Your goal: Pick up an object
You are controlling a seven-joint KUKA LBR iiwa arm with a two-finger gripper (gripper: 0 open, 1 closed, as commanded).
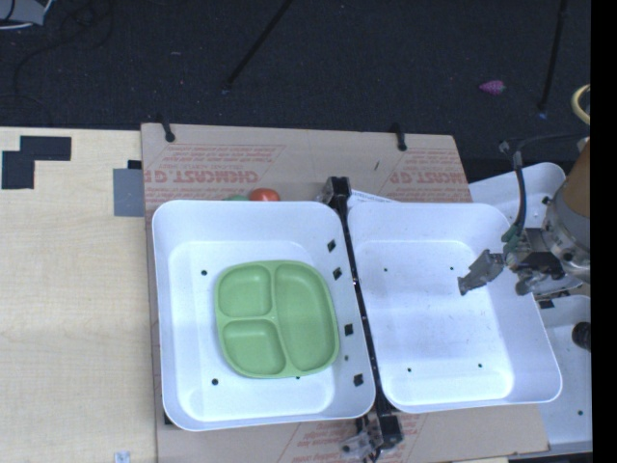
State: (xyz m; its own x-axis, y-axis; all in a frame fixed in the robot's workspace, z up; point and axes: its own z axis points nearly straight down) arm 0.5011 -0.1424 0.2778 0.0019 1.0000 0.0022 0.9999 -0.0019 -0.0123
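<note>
Gripper (pixel 482 273) hangs over the right bin (pixel 439 394) near its right wall; you cannot tell its state. Note the green divided plate (pixel 277 318) lies flat in the left bin (pixel 183 249), well apart, so a reach across is required.

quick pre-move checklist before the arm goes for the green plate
1. Target located: green divided plate lies flat in the left bin. ok
2. Gripper over target: it sits above the right bin, far from the plate. not ok
3. Path across: black clips along the divider between the bins stand in the way. not ok
4. Finger opening: too blurred to judge. cannot tell
5. Nothing in the gripper: no object seen at its tip. ok
6. Stray items: orange object lies behind the left bin, outside it. ok
</note>
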